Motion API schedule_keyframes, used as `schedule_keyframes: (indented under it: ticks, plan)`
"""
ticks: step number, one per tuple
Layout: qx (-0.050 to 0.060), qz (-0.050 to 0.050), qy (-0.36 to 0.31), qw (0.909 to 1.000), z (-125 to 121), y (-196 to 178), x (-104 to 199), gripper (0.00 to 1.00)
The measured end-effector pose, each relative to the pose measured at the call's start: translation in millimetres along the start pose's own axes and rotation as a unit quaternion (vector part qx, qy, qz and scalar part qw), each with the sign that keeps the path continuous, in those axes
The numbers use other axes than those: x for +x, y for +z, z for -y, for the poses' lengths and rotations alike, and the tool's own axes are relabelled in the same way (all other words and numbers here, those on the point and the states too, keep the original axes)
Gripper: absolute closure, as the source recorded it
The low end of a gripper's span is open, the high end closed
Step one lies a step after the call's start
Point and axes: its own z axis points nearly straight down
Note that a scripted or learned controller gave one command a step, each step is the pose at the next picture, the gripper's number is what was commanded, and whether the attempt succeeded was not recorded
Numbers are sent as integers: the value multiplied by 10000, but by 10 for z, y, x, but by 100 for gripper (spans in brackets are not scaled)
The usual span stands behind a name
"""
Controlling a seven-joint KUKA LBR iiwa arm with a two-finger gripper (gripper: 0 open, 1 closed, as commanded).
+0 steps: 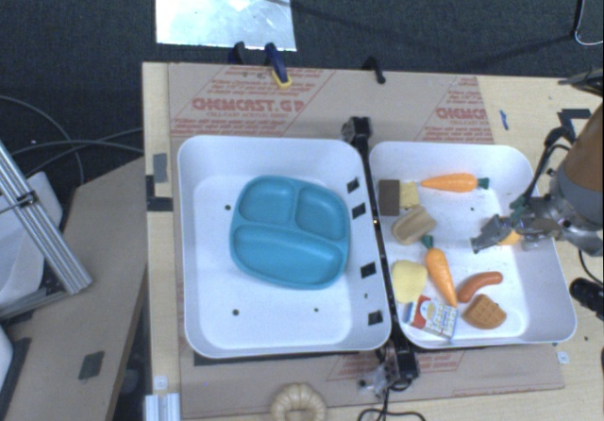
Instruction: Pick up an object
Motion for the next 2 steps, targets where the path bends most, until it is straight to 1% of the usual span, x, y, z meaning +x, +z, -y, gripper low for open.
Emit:
schedule_keyframes:
  ticks: [1,2]
  plan:
    - [-57,14,-14,10000,-30,-54,2,0]
    - [-39,7,-7,10000,-48,364,-9,0]
